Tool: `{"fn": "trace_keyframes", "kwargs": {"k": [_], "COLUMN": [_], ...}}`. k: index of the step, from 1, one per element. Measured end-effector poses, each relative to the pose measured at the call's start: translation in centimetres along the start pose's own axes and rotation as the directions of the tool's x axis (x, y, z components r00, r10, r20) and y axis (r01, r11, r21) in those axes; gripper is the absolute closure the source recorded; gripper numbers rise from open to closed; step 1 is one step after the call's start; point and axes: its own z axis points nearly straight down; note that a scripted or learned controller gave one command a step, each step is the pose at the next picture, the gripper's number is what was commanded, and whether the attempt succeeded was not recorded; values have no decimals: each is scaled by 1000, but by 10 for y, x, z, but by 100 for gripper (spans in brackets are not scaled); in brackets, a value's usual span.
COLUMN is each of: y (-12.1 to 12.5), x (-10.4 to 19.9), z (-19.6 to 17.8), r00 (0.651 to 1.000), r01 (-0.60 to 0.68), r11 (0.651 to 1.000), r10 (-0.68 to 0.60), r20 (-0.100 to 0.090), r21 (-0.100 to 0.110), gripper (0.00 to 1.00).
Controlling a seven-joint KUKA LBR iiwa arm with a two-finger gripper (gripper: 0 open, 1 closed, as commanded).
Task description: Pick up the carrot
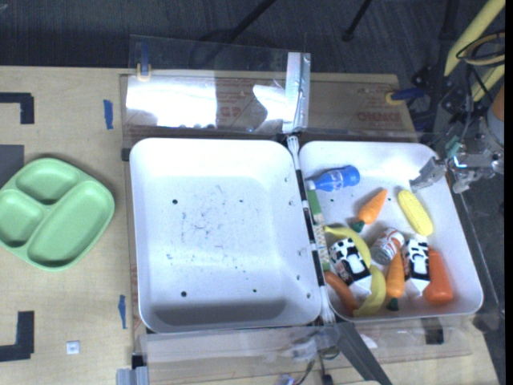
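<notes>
The carrot is orange with a green stem end. It lies slanted in the middle of the right bin, between a blue bottle and a yellow corn cob. My gripper hovers over the bin's far right corner, up and to the right of the carrot and well apart from it. It is open, and nothing sits between its fingers.
The right bin's near half is crowded with a banana, black-and-white cartons, a can and more orange vegetables. The left bin adjoins it. A green divided plate rests on the bench at far left.
</notes>
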Motion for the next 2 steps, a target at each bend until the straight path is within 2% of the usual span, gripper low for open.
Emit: {"fn": "trace_keyframes", "kwargs": {"k": [1,2], "y": [-13,-33], "x": [66,65], "z": [52,-8], "r00": [984,960], "r01": [176,279], "r11": [984,960], "r10": [-176,-279], "r20": [-1,2], "r21": [1,-3], "gripper": [0,0]}}
